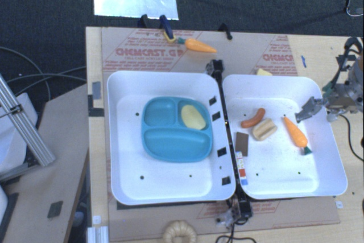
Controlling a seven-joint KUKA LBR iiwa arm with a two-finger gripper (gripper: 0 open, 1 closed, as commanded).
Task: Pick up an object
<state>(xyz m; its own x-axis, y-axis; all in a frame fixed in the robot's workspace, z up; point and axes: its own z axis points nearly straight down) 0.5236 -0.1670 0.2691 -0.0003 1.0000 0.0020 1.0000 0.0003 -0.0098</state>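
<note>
From the camera view above the bench we see two shallow white bins side by side on a cardboard-covered board. The left bin (122,139) holds a blue divided plate (176,136), and a pale yellow, lemon-like piece (193,116) lies in the plate's upper right compartment. The right bin (318,179) holds several toy foods, any of which could be picked: an orange-red sausage (253,118) lies tilted near the bin's middle, a tan bun-like piece (264,130) sits just below and to the right of it, nearly touching, and a small dark brown block (242,143) lies lower left of the bun, near the divider between the bins. An orange carrot (296,133) with a green tip lies slanted further right in the same bin, apart from the bun. The gripper (310,108) comes in from the right edge, over the right bin's upper right part, its grey tip just above and to the right of the carrot's upper end. We see nothing between its fingers, and we cannot tell whether they are spread or closed, since the view is too blurred there. Outside the bins, a second carrot (196,45) lies on the cardboard behind the left bin, and a pale yellow scrap (263,71) peeks out just behind the right bin's back rim.
</note>
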